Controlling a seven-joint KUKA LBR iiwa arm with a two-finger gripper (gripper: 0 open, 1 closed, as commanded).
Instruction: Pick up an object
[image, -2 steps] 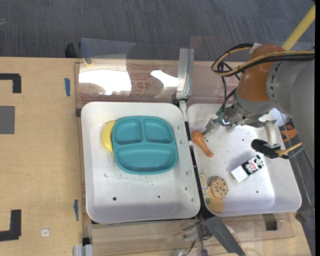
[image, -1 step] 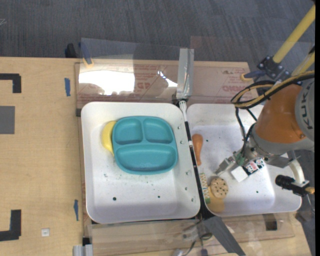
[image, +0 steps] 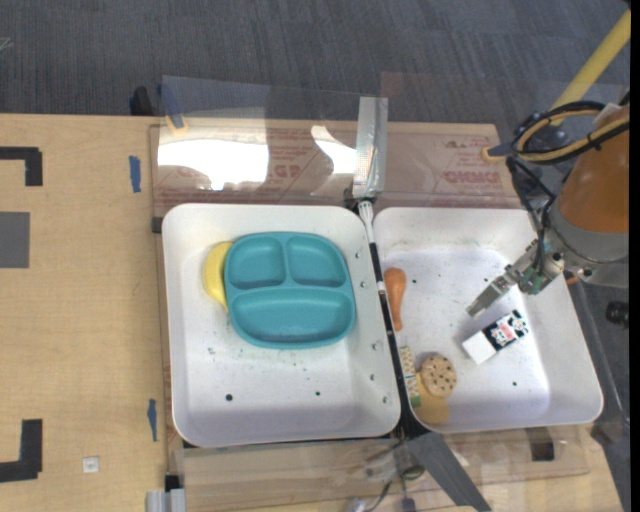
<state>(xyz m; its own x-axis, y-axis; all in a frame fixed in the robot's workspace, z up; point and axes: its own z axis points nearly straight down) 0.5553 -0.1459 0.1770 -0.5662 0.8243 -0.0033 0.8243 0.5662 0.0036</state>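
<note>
My gripper (image: 487, 298) hangs over the right bin (image: 570, 400), pointing down and to the left from the wrist at the bin's right side. Just below it lies a small white and black box (image: 495, 335), apart from the gripper. An orange carrot (image: 394, 292) rests against the bin's left wall. A round speckled cookie (image: 437, 375) sits near the front left corner. Nothing hangs from the gripper.
The left bin (image: 200, 400) holds a teal divided plate (image: 290, 288) with a yellow object (image: 213, 270) partly hidden under its left edge. A raised divider (image: 380, 300) separates the bins. A clear panel (image: 300, 150) stands behind them.
</note>
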